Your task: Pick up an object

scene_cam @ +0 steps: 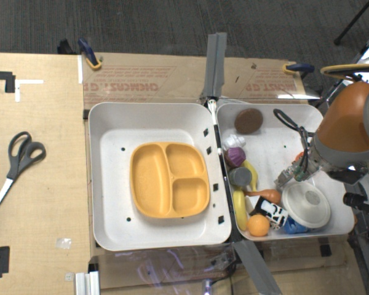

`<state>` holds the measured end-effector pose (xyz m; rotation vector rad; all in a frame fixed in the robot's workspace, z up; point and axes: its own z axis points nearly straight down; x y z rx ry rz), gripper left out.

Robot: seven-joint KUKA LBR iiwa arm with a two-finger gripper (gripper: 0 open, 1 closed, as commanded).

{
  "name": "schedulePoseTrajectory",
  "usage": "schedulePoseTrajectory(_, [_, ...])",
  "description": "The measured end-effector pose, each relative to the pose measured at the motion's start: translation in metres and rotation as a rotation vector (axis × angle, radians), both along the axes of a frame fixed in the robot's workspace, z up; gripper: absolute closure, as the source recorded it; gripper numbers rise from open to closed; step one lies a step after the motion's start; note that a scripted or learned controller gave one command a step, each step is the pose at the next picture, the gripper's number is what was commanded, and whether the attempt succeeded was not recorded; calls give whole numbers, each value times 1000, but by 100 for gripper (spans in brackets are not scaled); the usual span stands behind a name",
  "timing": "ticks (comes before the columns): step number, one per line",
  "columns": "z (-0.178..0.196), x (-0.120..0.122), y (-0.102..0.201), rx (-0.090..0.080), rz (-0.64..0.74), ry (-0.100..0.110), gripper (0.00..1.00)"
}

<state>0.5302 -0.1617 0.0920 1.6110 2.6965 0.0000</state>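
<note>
A: Where did we find the arm [347,125] at that moment?

B: We saw it reaching over the right bin [267,158], near that bin's right edge. The tool [293,174] hung low beside a white bowl [306,204] that sat toward the bin's near right corner.

A: Did we see what the tool was doing?

B: We could not tell whether it was wide, narrow or holding anything; it was small and partly masked by the wrist.

A: Which object was it after?

B: We judged the bowl or something just beside it, since the tool sat at the bowl's far rim. The task named no 1 thing, so any item would have served.

A: Why was everything crowded there?

B: The small things lay piled along the bin's left wall: a purple ball [235,157], a grey lump [240,177], a banana [240,204] and an orange [257,225] at the near edge. A brown ball [249,120] sat alone near the far edge. We judged that the open middle gave the arm room to descend.

A: And the left bin [111,183]?

B: It held 1 yellow divided plate [170,179], centred. Scissors [17,158] lay on the desk [37,226] toward its left edge.
</note>
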Motion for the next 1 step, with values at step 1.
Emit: schedulePoseTrajectory(1, [0,65,42,-1,-328,-1,100])
